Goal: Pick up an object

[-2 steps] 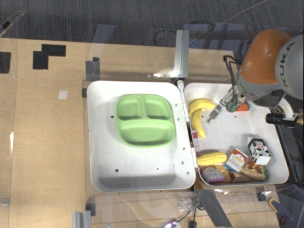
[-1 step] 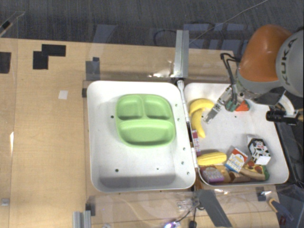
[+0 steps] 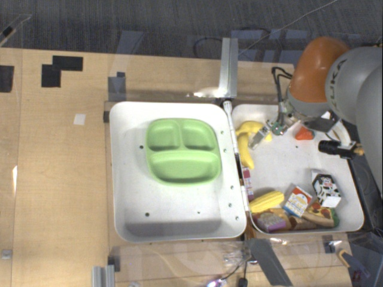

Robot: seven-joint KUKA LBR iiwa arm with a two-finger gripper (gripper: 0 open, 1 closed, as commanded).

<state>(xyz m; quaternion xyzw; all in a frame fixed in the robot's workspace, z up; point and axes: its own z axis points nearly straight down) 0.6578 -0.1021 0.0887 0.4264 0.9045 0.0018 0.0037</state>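
The arm (image 3: 335,79) enters from the right of the camera view, its orange band sitting above the far edge of the right bin (image 3: 281,172). Its end effector (image 3: 261,136) is low in that bin's far left corner, right at the banana (image 3: 244,141). Whether its tips are spread or pinched cannot be told from this angle, and nothing is plainly seen between them.

The banana lies against the bin's left wall. Its long axis runs roughly from the far side of the bin toward the near side, curving slightly; the thicker far end bends toward the end effector, while the narrow end points toward the near edge along the divider between the bins.

A small orange piece (image 3: 304,134) rests near the far wall, to the right of the end effector. A black-and-white item (image 3: 326,188) sits by the right wall. Along the near edge lie a yellow corn cob (image 3: 267,201), lying crosswise, a small box (image 3: 297,202) tilted beside it, a purple object (image 3: 273,220) and a brown wedge (image 3: 316,219), all bunched closely together.

The left bin (image 3: 128,178) holds a green divided plate (image 3: 182,150), with two small compartments on its far side and one wide compartment on its near side. Both bins stand side by side on the pale wooden worktop (image 3: 54,178).
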